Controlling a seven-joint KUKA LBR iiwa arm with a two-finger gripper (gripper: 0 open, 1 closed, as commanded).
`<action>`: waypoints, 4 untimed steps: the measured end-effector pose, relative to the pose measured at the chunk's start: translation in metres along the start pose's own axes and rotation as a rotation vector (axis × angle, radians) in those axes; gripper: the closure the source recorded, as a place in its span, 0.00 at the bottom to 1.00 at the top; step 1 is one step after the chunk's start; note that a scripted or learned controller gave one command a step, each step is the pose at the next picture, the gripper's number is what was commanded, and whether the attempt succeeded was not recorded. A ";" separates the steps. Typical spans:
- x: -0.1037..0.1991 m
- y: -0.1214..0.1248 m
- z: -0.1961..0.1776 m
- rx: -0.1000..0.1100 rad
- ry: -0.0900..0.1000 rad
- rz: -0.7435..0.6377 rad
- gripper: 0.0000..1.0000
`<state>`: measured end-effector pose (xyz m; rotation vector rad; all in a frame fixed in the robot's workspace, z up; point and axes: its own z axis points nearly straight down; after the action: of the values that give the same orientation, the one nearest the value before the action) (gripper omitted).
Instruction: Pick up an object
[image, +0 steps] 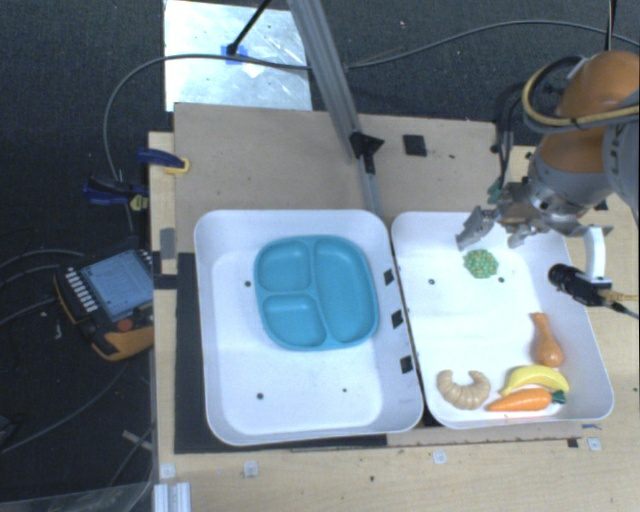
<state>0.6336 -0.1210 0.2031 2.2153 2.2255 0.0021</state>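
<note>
My gripper (497, 233) hangs over the far edge of the right bin (440, 300), its two grey fingers spread open with nothing between them. A green broccoli piece (482, 264) lies just in front of and below the fingertips, apart from them. Along the bin's near right side lie a brown drumstick-like piece (546, 342), a yellow banana (536, 379), an orange carrot (521, 401) and a tan croissant (465, 388).
The left bin (230, 380) holds a blue divided plate (316, 292). A slanted metal pole (333, 75) rises behind the bins. A black cylindrical part (574, 282) juts over the right bin's right rim. Clamps and a handheld device (112, 292) sit off the bench's left side.
</note>
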 end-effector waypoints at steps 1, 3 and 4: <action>-0.002 0.004 0.061 0.004 0.000 0.002 0.00; -0.003 0.010 0.092 -0.017 -0.007 0.001 1.00; 0.001 0.005 0.031 -0.005 -0.001 -0.001 1.00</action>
<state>0.6388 -0.1196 0.1718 2.2117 2.2233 0.0070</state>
